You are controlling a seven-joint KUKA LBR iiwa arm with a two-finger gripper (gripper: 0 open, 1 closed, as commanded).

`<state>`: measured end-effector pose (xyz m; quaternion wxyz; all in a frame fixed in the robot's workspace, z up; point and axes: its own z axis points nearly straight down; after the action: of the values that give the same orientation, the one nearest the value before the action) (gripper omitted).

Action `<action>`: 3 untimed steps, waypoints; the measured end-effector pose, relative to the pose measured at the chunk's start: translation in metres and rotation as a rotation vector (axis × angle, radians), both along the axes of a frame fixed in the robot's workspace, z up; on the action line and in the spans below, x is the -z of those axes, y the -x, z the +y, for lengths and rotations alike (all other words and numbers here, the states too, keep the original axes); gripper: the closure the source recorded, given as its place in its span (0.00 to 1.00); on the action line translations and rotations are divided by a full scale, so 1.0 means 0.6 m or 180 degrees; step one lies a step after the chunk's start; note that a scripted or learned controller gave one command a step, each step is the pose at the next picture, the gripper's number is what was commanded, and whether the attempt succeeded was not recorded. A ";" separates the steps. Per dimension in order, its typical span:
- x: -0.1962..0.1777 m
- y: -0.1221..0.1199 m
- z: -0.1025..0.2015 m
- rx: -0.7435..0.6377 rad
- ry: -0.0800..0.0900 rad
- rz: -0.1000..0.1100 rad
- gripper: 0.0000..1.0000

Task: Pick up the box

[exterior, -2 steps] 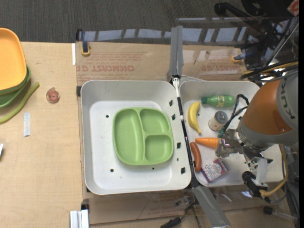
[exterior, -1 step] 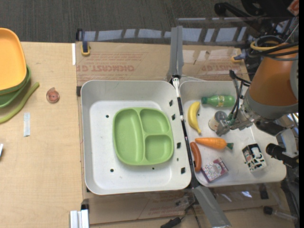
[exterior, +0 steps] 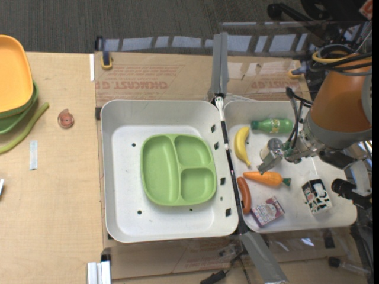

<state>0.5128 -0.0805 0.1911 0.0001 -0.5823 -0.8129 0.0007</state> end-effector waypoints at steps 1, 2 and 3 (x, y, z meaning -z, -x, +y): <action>-0.013 -0.001 -0.002 0.0005 0.0003 0.0003 1.00; -0.013 -0.001 -0.002 0.0006 0.0003 0.0003 0.00; -0.027 -0.001 -0.004 0.0009 0.0006 0.0005 1.00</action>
<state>0.5136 -0.0829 0.2073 0.0002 -0.5835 -0.8121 0.0019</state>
